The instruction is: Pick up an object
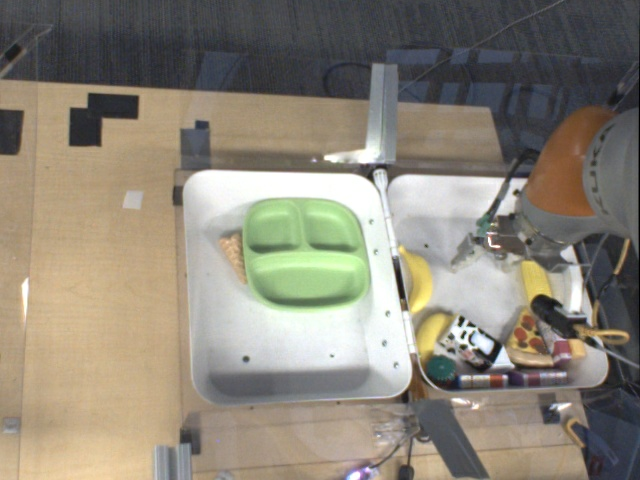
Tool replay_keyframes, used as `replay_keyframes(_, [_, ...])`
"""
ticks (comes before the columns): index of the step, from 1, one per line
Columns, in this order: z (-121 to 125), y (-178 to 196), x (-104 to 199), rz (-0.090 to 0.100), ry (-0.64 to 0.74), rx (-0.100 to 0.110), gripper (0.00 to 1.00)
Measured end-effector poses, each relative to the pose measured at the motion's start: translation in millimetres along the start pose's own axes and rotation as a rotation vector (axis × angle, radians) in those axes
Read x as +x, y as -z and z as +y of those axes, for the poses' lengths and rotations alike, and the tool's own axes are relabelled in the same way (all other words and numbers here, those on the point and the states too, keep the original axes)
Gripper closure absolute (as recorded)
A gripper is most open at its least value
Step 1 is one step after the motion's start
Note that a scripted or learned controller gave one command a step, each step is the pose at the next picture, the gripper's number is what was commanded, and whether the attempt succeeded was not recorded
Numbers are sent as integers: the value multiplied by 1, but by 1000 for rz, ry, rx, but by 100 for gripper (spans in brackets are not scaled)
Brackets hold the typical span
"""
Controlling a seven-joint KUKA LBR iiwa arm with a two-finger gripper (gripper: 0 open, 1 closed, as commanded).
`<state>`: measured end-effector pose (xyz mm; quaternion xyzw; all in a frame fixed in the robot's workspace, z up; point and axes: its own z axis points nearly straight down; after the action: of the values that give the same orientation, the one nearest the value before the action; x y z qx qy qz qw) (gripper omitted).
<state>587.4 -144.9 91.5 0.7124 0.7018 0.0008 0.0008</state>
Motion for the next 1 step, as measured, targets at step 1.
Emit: replay_keyframes(1, [59,-4,-55,-3,38,-10,0])
